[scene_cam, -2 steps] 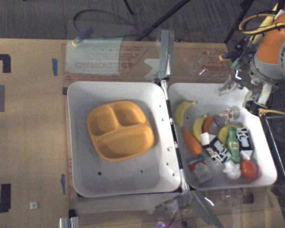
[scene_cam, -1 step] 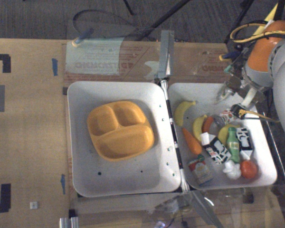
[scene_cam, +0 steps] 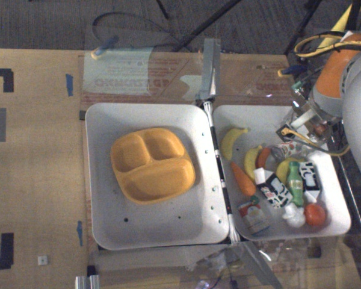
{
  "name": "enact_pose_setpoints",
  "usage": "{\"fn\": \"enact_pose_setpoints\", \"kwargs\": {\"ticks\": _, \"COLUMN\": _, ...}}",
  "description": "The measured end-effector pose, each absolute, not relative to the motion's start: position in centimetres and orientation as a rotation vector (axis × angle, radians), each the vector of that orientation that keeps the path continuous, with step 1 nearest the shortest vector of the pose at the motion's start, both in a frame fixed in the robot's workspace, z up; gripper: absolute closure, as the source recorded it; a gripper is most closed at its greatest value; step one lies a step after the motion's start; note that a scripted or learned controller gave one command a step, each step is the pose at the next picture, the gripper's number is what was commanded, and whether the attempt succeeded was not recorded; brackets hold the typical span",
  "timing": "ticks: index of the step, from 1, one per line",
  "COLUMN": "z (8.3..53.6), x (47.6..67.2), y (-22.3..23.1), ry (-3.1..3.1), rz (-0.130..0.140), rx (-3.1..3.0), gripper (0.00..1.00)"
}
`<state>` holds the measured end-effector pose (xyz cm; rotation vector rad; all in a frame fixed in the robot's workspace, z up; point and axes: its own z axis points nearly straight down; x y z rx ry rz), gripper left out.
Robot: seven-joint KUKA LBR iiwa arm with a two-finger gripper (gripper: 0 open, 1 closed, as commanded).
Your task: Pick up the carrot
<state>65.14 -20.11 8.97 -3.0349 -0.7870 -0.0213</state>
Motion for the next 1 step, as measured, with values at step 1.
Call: {"fn": "enact_pose_setpoints", "kwargs": {"ticks": 1, "z": 9.33, "x": 61.92, "y": -20.87, "ry": -0.482, "rz": -0.043, "rx": -3.097, "gripper": 0.00}}
